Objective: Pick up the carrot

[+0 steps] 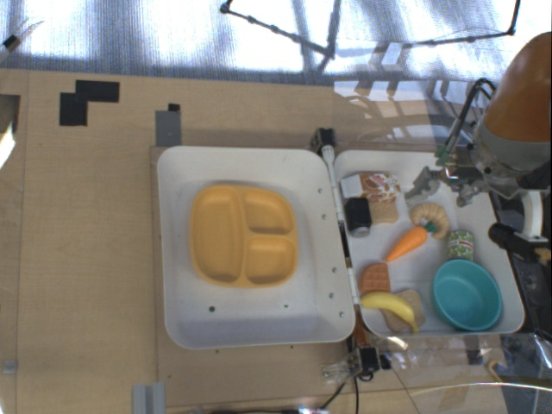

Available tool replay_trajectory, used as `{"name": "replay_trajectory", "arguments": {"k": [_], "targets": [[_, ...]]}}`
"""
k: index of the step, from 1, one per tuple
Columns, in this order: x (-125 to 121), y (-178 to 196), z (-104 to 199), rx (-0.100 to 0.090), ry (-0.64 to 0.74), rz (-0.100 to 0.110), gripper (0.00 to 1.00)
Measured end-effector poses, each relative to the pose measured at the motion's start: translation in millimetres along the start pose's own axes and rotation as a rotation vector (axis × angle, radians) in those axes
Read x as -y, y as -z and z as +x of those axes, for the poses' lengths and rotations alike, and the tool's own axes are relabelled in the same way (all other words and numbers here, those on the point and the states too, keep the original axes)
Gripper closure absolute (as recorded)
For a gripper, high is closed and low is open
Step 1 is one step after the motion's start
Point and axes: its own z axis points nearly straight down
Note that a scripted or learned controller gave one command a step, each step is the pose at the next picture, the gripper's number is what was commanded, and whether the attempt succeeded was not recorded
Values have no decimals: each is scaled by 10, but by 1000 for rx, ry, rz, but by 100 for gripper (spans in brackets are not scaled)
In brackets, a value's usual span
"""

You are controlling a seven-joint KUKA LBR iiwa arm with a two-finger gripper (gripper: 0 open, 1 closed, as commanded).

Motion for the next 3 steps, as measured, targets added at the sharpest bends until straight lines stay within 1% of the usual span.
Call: {"name": "replay_trajectory", "arguments": {"k": [1, 2, 3], "targets": [[89, -1252, -63, 5, 152, -17, 0], [374, -1380, -288, -4, -88, -5, 0], [337, -1253, -270, -6, -83, -12, 100]]}}
